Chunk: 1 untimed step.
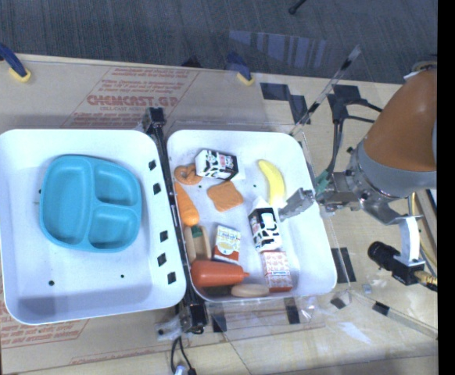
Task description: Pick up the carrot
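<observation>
- Pincer [296, 204] hangs over the right bin's [309, 162] right edge; I cannot tell its state.
- Carrot [187, 204] lies by the left wall, squeezed among toys, so a grab could slip.

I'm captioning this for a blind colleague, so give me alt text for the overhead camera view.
A grey and orange robot arm reaches in from the right, its gripper over the right bin, which is crowded with toy food, including a carrot by its left wall. The left bin holds a blue divided plate.
</observation>
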Tool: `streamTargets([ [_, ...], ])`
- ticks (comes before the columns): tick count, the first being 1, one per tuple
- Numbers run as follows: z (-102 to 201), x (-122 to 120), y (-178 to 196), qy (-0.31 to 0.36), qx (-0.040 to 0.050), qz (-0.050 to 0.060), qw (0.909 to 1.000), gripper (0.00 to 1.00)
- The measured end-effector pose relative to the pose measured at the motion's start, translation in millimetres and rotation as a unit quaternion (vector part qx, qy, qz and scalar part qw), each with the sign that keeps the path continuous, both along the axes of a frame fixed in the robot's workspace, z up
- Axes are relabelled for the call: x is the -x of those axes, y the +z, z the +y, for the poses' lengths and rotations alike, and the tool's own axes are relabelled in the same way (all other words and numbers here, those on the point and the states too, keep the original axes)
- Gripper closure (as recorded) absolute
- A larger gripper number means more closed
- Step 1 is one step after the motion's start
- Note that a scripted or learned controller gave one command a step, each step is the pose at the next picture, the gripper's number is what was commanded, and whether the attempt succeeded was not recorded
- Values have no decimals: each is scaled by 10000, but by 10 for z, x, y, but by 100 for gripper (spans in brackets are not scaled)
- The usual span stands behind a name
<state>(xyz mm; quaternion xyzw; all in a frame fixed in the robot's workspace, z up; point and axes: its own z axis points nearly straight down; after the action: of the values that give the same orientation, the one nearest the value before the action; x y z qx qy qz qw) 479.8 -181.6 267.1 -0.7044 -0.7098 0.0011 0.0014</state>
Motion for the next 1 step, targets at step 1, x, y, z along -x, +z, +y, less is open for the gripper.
streamTargets([
  [1, 480, -733, -1028, 415, -16, 48, 9991, 0],
])
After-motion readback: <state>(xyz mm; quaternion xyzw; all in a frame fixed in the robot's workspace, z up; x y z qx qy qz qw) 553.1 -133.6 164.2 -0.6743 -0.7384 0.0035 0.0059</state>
